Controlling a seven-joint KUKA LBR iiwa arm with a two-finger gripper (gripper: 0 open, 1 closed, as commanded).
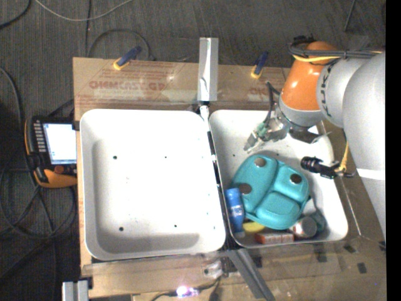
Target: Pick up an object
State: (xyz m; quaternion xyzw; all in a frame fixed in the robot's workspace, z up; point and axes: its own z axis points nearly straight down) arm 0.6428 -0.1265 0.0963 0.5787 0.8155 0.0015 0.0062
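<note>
While the arm (pixel 341 99) reaches in from three o'clock, its pincer (pixel 260 133) hangs over the bare floor of the right bin (pixel 220 125), toward that bin's twelve o'clock end. The view is too small and blurred to tell how the pincer is set, and nothing shows between its tips.

The objects lie crowded at the bin's six o'clock end, apart from the pincer. A teal tray (pixel 274 191) with round hollows takes up most of that space and sits tilted over the others. At its nine o'clock side a blue bottle (pixel 234 208) lies along the bin wall, touching the tray. A yellow piece (pixel 253 226) peeks out at the tray's seven o'clock edge. Just beside it, toward six o'clock, is a red item (pixel 274 237), and a can (pixel 306 227) lies at the tray's five o'clock corner.

The left bin (pixel 88 168) sits at nine o'clock of the right one, their rims touching. Both rest on the surface (pixel 144 83). A handheld screen (pixel 52 149) lies off the surface at nine o'clock.
</note>
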